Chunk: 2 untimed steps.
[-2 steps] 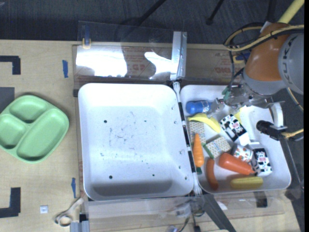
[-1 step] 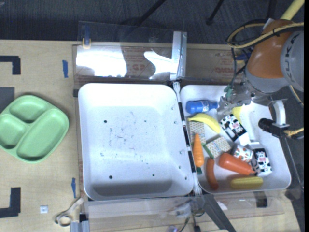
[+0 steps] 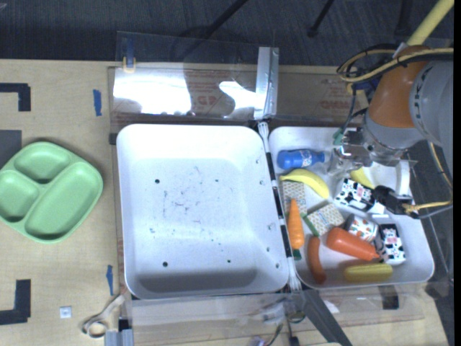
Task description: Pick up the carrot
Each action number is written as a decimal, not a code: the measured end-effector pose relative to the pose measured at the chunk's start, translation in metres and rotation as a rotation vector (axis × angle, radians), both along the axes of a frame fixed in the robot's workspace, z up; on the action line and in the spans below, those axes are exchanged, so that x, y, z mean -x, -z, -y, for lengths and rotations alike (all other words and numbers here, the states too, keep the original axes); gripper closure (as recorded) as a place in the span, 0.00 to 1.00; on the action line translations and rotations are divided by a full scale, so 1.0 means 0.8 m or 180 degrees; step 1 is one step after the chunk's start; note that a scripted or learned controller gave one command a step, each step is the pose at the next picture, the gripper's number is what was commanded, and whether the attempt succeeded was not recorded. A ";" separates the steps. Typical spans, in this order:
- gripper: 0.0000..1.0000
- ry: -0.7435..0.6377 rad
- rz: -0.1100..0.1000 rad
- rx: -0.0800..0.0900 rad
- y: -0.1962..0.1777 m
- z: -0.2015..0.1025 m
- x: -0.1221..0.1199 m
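A fat orange carrot [image 3: 352, 244] lies in the right bin [image 3: 425, 262], toward its near right side, pointing left. A thinner orange carrot-like stick [image 3: 295, 223] lies along the bin's left wall. My gripper [image 3: 344, 152] hangs over the far part of this bin, just right of a blue bottle [image 3: 300, 157] and above a banana [image 3: 308, 181]. It is well clear of both orange pieces, and I see nothing held in it. The grey wrist and orange band [image 3: 392, 101] sit behind it.
Around the carrot are a red-orange sausage-like piece [image 3: 315, 259], a yellow stick [image 3: 367, 270], black-and-white spotted boxes [image 3: 359, 195] and a checkered packet [image 3: 328, 217]. The left bin [image 3: 130, 193] adjoins. A green divided plate [image 3: 47, 191] sits far left on the bench.
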State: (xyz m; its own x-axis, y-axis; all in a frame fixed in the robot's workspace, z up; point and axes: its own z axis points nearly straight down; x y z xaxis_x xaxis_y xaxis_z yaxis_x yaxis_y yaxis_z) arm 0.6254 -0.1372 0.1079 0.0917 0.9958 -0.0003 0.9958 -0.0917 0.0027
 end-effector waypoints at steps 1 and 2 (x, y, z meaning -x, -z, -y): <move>1.00 0.0429 -0.0003 0.0000 -0.085 0.012 -0.052; 1.00 0.1662 -0.0004 -0.0001 -0.128 0.070 -0.032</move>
